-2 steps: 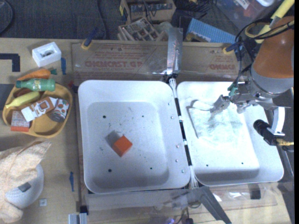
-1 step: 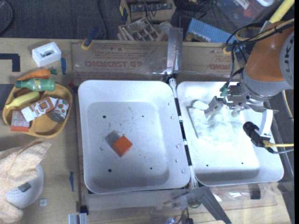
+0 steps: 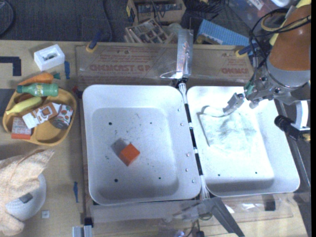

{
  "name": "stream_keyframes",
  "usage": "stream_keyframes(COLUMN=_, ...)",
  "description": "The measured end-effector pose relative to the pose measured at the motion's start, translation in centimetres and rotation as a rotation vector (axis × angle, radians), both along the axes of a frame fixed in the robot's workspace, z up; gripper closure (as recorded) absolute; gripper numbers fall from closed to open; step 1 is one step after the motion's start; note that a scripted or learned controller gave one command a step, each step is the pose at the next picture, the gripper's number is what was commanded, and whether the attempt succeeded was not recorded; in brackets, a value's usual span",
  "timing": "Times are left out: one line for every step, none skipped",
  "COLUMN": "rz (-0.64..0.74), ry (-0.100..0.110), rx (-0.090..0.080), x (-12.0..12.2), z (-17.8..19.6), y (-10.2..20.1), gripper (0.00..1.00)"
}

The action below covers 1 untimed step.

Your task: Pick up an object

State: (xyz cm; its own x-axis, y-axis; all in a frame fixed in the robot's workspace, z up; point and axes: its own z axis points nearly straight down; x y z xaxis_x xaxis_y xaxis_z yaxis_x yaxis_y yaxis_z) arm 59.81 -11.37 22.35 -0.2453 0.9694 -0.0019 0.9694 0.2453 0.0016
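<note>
In the camera view the gripper (image 3: pixel 236 102) hangs over the upper part of the right bin (image 3: pixel 284 179), above a pale cloth (image 3: pixel 232 132) that lies flat on the bin floor; whether it is spread or pressed together I cannot tell, since it shows as one small grey blur. The cube (image 3: pixel 130 154), orange and the likeliest thing to lift, sits in the left bin (image 3: pixel 94 102), well apart from the gripper, with the wall between the bins in the way. The risk as I judge it: a descent from here would meet the cloth, which is thin and flat and may slip out or bunch, or the arm could clip the middle wall in crossing over. The arm's upper part is cut off at the right, and the cloth's edges fade into the white floor
</note>
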Motion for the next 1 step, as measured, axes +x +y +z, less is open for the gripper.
stream_keyframes(rz=-0.068, ry=0.002, rx=0.001, x=0.95, z=-12.5, y=0.58, gripper=0.0)
